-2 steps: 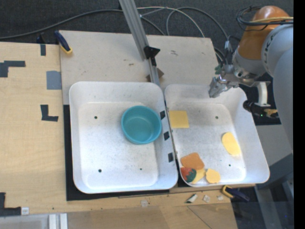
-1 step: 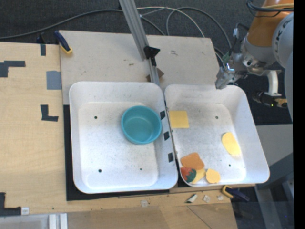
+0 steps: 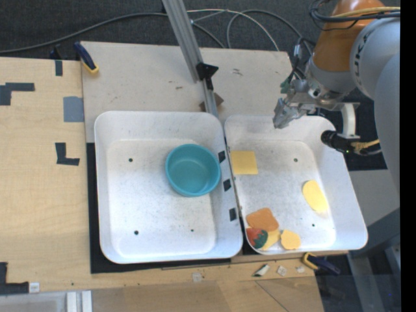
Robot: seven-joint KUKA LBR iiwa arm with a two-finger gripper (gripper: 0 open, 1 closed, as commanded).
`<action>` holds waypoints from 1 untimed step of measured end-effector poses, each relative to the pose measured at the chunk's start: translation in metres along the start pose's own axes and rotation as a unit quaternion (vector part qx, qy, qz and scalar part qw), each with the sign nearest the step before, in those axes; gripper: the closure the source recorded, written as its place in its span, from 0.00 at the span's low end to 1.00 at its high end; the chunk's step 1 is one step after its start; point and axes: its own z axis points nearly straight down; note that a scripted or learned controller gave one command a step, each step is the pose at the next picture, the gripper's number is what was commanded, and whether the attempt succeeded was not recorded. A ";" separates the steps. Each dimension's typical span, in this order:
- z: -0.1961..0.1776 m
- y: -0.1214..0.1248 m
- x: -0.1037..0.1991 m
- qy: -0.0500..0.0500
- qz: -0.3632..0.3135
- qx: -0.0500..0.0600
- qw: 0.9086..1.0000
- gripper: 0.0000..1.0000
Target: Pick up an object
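Left bin (image 3: 117,239): blue bowl (image 3: 192,169) upright near middle. Right bin (image 3: 344,194): yellow square (image 3: 244,162) by left wall; orange piece (image 3: 262,218), multicoloured bit (image 3: 259,238), small yellow round (image 3: 290,240) clustered at front; yellow oval (image 3: 315,195) right. Gripper (image 3: 283,117) over bin's back edge, apparently nothing held; can't tell jaw opening, too small.

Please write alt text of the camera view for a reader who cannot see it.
A grey robot arm's gripper hovers over the far edge of the right white bin, which holds yellow and orange pieces. The left bin holds a teal bowl.
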 end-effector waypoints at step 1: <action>0.008 -0.018 0.052 0.000 0.000 0.001 1.000 1.00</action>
